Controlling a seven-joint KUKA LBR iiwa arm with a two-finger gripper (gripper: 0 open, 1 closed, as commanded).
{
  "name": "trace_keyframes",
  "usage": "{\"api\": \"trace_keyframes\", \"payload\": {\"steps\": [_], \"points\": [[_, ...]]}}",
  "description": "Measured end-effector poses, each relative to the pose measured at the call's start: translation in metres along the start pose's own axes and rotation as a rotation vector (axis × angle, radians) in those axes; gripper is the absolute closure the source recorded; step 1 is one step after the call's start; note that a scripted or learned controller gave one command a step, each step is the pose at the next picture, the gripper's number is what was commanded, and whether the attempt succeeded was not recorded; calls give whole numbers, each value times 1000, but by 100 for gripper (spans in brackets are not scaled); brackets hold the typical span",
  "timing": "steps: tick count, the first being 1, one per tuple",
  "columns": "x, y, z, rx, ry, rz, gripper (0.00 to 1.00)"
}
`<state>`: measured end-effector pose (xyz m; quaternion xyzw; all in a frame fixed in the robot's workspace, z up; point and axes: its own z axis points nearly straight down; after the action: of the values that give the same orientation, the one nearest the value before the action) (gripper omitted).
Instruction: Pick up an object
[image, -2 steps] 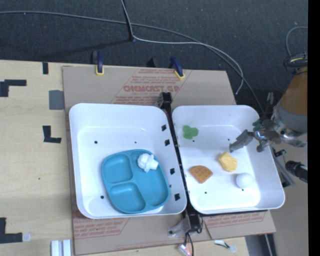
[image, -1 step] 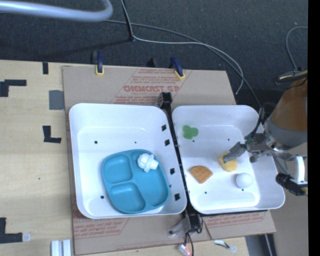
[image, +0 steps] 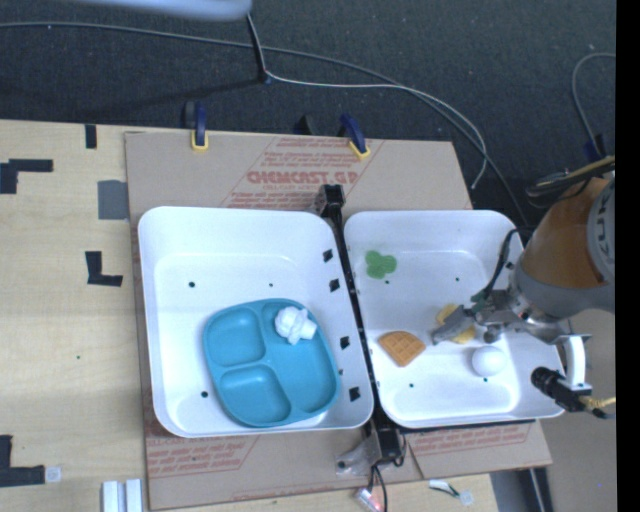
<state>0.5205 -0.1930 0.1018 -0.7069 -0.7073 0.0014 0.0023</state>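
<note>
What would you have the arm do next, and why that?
Probably lower a little and close on the yellow object. The gripper sits in the right bin right at that piece, with the waffle and the white ball close by. I can't see anything held between its fingers yet, so the pick looks undone.

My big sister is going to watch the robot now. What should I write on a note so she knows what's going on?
Tool: low in the right bin, right beside a yellow object. Whether it grips anything is not clear from this view.
Right bin also holds a white ball, a tan waffle piece and a green object.
Left bin holds a blue divided tray with a small white object in its upper right compartment.
Done: the arm has reached into the right bin.
Left: nothing is seen lifted yet, so a pick still has to be confirmed.
</note>
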Motion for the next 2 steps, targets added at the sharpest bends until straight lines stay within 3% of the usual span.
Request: {"api": "trace_keyframes", "payload": {"steps": [1, 2], "points": [[0, 1, -12, -4, -1, 0, 100], [-4, 0, -74, -10, -3, 0, 100]]}}
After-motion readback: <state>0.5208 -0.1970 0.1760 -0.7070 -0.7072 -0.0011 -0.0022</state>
